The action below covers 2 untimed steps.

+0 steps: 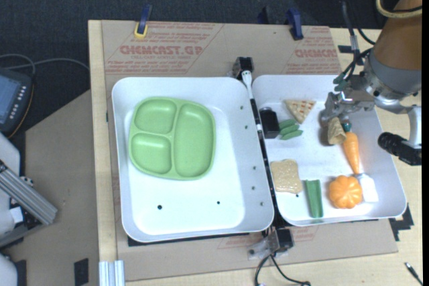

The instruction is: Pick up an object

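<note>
The right bin [312, 156] holds several toy foods. An orange carrot [352, 152] lies near its right side, with an orange pumpkin [344, 191] just below it. There are also a tan wedge [299, 108], green pea pods [290, 130], a tan bread slice [287, 175] and a green stick [313, 197]. My gripper [337, 124] reaches in from the right and is low in the bin, right at the carrot's upper end. A brownish shape sits under it, and I cannot make out what that is.
The left bin [194, 207] carries a green divided plate [173, 138]. A black piece [269, 122] lies by the divider between the bins. A small white block [368, 188] sits beside the pumpkin. The arm's grey body [399, 70] hangs over the right bin's far right corner.
</note>
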Tool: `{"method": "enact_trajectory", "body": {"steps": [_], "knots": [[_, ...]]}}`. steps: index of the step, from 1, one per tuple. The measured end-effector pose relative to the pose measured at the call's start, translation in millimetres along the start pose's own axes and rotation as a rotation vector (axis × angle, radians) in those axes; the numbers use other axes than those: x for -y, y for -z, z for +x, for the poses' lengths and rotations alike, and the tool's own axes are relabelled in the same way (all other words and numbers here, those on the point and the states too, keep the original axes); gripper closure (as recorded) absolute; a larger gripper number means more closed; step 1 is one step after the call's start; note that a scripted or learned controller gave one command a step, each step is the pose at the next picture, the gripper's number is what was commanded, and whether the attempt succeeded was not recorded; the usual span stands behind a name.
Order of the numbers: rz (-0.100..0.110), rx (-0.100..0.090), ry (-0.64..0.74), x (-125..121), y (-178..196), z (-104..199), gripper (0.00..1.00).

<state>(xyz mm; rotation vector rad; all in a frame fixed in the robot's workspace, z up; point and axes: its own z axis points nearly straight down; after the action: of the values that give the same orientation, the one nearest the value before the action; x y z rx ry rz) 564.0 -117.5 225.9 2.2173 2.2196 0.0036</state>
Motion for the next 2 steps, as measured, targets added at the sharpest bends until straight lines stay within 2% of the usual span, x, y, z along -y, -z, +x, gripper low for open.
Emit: {"method": "enact_trajectory", "body": {"steps": [1,2], "knots": [[0.001,-0.002,0.005,-7,5,47,1.0],[0.001,-0.003,0.006,-9,9,109,1.0]]}}
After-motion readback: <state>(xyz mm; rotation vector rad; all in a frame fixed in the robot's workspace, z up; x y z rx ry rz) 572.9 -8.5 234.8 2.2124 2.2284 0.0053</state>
